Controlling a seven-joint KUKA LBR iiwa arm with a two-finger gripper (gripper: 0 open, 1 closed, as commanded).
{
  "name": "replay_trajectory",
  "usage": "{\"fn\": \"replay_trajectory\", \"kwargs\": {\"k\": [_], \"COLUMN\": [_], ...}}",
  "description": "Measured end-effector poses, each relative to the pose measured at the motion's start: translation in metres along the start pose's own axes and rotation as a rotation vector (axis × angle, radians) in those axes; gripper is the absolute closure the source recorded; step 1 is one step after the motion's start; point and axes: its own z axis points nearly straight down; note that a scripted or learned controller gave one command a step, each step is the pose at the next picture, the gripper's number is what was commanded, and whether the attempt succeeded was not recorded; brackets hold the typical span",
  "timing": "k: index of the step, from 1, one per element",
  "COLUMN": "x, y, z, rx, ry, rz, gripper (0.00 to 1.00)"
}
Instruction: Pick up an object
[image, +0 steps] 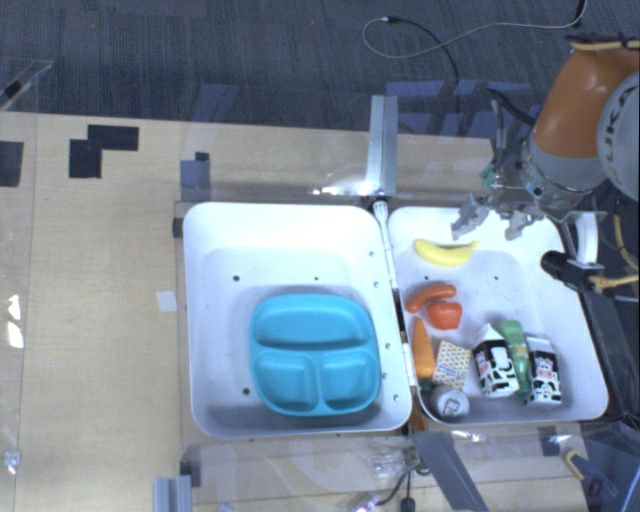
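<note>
Grey arm with orange band enters from the right, wrist over the far edge of the right-hand shallow white bin (575, 300). Its jaws (492, 222) hang spread wide, two pale fingers splayed apart, nothing between them.

Curved yellow plastic banana (444, 251) lies flat on the floor of that bin, near its far wall. It sits just toward the near side and left of the jaws; the left finger tip is close above the banana's right end, but whether it touches I cannot tell. The banana is not between the fingers.

Other contents, placed from the banana:
- Reddish-orange sausage-shaped toy (430, 295), just nearward of it.
- Small red round tomato-like piece (445, 315), touching or nearly touching that sausage on its near side.
- Orange carrot-shaped toy (423, 348), farther nearward, lying along the bin's left wall.
- Speckled tan square packet (452, 363), just right of the carrot.
- Small grey round lidded item (451, 404), at the near-left corner.
- Green bottle-like piece (515, 350), nearward and right, lying between two black-and-white cow-patterned cartons (491, 368), apparently touching both.

Left-hand shallow white bin (215, 290), well left of the banana, carries a light blue three-compartment plastic tray (314, 352). Both bins sit side by side on the pale wooden surface (90, 330).
</note>
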Motion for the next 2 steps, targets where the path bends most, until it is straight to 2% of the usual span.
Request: {"fn": "replay_trajectory", "kwargs": {"k": [1,2], "x": [0.023,0.008], "y": [-0.07,-0.078], "z": [0.067,0.12], "rx": [-0.001,-0.007], "ry": [0.0,-0.001], "rz": [-0.105,-0.173], "gripper": [0.0,0.0]}}
